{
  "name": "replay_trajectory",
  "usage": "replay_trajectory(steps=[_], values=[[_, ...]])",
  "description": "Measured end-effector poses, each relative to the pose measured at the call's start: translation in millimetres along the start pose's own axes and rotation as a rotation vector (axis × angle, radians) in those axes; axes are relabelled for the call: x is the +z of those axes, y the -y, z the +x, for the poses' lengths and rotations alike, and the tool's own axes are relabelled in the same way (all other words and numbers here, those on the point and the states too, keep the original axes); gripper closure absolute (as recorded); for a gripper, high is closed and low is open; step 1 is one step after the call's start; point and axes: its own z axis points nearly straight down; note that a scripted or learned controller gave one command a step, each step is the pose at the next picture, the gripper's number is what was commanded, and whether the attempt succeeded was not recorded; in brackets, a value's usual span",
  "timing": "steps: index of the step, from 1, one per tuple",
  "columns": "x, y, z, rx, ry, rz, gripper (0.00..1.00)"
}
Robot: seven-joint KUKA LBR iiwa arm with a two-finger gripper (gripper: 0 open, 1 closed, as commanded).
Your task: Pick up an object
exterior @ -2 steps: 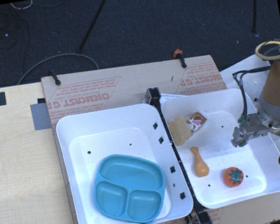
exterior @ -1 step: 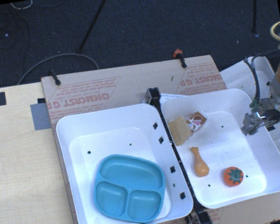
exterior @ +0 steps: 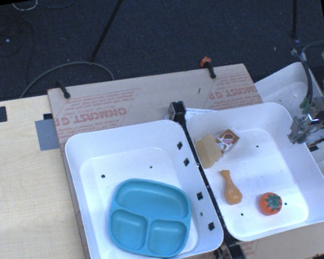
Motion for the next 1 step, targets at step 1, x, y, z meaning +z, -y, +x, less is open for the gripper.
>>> replay_trajectory(steps=[1], values=[[14.6,-2.6,51.3,-0.002,-0.004,0.006,1.0]])
